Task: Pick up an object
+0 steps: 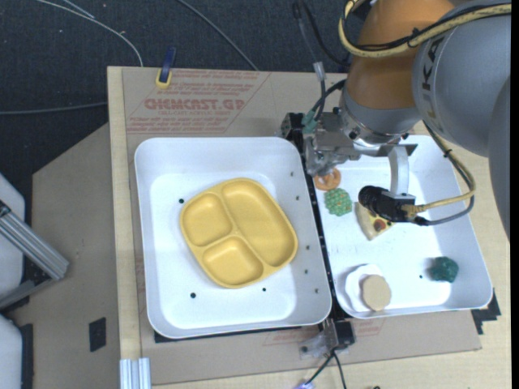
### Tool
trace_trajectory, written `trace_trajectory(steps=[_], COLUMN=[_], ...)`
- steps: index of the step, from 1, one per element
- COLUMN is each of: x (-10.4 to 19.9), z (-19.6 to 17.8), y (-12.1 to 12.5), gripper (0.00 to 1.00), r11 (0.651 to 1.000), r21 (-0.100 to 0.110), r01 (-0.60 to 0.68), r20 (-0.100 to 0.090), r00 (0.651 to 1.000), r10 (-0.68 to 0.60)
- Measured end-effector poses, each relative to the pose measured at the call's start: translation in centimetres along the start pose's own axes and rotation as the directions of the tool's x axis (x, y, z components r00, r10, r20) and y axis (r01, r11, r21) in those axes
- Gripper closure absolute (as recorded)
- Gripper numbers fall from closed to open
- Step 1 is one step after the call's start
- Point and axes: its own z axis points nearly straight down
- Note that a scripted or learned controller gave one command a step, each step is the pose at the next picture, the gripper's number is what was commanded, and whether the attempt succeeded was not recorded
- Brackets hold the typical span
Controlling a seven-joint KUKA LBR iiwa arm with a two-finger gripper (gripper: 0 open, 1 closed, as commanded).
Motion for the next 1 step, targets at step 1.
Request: trace_trajectory(steps=[1], x=[4.41], z=[2.1], y=[1.6], gripper=[1.0], r11=[1.0], r21=[0.002], r01=[-0.002], r20=[0.0], r00=[1.0], r10=[0.002])
